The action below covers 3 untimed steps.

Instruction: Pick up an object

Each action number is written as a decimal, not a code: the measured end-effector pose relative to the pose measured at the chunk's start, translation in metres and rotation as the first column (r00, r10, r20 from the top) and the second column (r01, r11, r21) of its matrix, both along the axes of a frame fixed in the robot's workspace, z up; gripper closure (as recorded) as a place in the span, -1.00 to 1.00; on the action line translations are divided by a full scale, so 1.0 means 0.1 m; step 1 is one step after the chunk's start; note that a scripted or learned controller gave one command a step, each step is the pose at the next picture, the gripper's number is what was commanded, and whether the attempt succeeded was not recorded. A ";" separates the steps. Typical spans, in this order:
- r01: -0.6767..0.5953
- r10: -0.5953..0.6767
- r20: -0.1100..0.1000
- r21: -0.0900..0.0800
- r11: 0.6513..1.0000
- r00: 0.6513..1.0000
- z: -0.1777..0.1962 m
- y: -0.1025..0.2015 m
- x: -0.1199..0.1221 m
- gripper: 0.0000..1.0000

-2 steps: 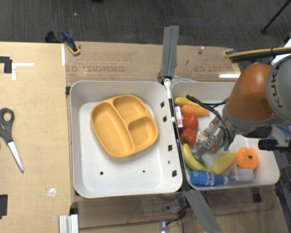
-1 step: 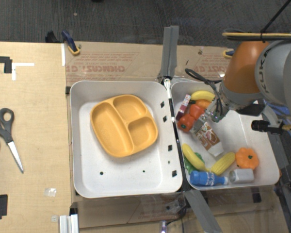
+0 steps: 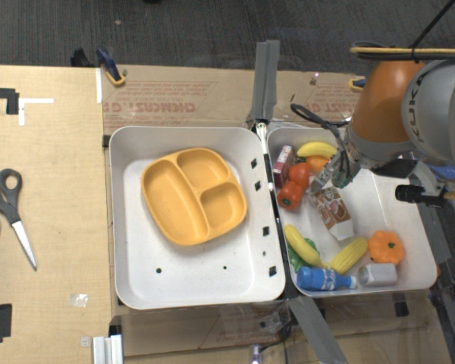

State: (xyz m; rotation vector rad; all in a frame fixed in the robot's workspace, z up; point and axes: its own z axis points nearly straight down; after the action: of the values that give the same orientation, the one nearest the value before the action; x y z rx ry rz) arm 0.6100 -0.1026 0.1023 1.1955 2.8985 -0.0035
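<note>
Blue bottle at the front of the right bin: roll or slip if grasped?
The blue bottle lies on its side, so it would probably roll if nudged. Its rounded, smooth-looking body may slip in a pinch. The corn and white block beside it may crowd the approach.

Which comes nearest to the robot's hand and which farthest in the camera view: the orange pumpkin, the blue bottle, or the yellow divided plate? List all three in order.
Measured from the hand in the right bin:
1. Orange pumpkin, lower right of the hand, same bin.
2. Blue bottle, at that bin's front edge, below the hand.
3. Yellow divided plate, in the left bin, well across the divider.
</note>
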 end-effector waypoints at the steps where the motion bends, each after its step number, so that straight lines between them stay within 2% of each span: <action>1: 0.169 -0.169 -0.004 0.003 0.986 0.986 0.89 0.75 -0.18 1.00; 2: 0.504 -0.504 -0.008 0.002 0.864 0.864 0.92 1.00 -1.02 1.00; 3: 0.348 -0.348 -0.006 0.003 0.937 0.937 0.68 -0.05 -0.99 1.00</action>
State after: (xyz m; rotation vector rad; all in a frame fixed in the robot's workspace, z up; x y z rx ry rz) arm 0.5105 -0.1080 0.1705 1.6932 2.6474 -0.0031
